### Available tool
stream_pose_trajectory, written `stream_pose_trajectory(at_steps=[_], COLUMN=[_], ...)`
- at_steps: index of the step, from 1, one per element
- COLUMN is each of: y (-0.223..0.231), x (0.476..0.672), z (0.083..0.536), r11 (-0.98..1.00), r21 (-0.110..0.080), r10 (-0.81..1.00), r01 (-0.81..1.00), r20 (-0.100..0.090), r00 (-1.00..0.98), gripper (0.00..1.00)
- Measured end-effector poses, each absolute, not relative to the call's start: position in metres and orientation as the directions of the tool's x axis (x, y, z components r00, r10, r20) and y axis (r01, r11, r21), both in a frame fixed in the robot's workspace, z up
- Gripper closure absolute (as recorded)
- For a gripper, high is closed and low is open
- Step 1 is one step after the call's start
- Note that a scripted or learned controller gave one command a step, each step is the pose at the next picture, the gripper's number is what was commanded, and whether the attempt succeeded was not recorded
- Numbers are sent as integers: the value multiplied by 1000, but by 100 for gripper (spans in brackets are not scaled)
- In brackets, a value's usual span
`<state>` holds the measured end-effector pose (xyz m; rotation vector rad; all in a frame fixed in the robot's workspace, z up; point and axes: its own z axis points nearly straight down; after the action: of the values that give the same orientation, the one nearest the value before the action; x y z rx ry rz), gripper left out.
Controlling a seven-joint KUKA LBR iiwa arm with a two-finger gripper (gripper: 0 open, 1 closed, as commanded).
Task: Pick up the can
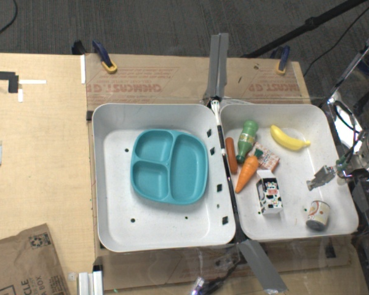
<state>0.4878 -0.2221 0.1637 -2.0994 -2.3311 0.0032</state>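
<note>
Hovering over the right side of the right bin, I am holding my pincer a little above the floor of it, and nothing is sitting between its fingers; whether they are apart or together I cannot tell from this angle. The can is lying just below my pincer, toward the near edge and close beside it, tipped on its side with its long axis slanting. The milk carton is resting farther to the other side, well apart from my path.

Fixed overhead camera, slanted down, both bins
</note>
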Motion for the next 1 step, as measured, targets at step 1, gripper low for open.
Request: stream_pose_trajectory(at_steps=[1], y=[-222], x=[478], z=[90], r11=[448], r21=[-1], r10=[894], r01=[894], r20=[2], r00=[-448], gripper=[0])
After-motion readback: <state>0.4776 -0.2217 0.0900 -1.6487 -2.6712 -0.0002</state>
